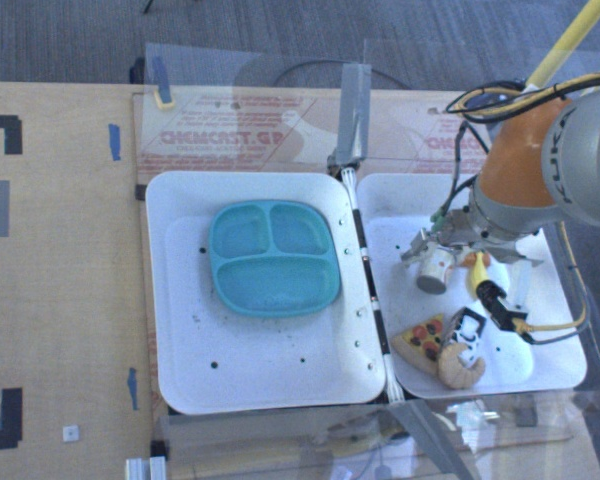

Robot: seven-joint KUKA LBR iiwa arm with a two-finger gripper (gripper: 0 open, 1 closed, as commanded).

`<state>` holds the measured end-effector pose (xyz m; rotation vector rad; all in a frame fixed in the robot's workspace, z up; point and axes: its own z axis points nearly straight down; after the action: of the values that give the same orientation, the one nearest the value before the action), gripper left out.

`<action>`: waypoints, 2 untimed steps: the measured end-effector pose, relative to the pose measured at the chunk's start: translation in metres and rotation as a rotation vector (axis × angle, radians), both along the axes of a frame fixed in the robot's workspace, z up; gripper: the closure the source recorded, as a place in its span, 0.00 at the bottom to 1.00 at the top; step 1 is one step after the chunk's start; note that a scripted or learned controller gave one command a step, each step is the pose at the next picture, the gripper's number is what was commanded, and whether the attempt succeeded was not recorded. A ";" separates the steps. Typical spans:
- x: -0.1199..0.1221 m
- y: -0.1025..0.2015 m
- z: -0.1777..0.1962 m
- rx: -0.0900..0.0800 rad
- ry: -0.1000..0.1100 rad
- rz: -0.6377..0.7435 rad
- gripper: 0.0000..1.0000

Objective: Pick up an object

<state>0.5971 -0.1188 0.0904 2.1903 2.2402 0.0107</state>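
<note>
Camera view showed you the gripper (435,256) over the right bin (400,218), and you could not tell whether it was apart or together; a toy pizza slice (423,338) and a tan cookie (460,370) lay touching near that bin's lower edge; 1 teal divided plate (275,258) sat in the left bin (175,348).

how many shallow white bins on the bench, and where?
2. The left shallow white bin holds a teal divided plastic plate; the right shallow white bin sits directly beside it. None appear hidden.
</note>
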 end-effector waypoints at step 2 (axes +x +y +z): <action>-0.074 0.038 0.094 0.004 0.014 -0.214 1.00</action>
<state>0.5231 -0.0807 0.1841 2.4262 2.0016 -0.0021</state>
